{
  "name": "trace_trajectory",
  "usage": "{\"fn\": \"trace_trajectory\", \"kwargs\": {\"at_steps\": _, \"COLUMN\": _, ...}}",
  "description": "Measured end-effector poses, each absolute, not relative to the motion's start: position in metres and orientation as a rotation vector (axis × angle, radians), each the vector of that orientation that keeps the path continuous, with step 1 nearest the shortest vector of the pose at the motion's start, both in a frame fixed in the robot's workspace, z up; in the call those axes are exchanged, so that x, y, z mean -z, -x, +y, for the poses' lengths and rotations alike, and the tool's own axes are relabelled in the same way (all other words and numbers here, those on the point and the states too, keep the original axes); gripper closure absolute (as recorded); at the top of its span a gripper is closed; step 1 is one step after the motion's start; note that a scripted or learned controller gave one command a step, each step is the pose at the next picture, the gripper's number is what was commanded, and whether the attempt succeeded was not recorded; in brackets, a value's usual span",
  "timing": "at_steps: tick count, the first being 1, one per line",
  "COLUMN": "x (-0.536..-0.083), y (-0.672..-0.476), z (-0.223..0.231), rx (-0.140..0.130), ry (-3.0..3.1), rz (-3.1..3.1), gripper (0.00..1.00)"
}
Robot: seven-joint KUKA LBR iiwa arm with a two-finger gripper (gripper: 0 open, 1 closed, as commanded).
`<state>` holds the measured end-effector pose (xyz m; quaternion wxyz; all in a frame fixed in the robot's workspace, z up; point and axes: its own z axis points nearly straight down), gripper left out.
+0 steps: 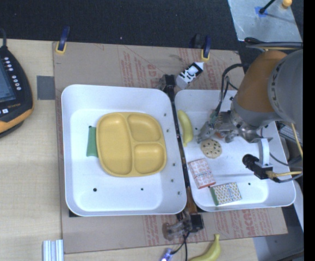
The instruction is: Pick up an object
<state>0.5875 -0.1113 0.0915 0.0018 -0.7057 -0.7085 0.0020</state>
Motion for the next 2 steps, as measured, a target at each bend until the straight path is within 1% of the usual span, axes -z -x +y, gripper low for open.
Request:
{"fn": "trace_trajectory", "kwargs": {"at_steps": 1, "x": -0.1025, "y": -0.5881, "z": -0.1124, "rx": -0.008, "ry": 2.212, "rz": -2.226, "gripper": 1.00}}
{"fn": "trace_trajectory", "kwargs": {"at_steps": 2, "x": -0.1025, "y": -0.5881, "z": -0.1123, "rx": -0.008, "ry": 2.212, "rz": -2.226, "gripper": 0.00}}
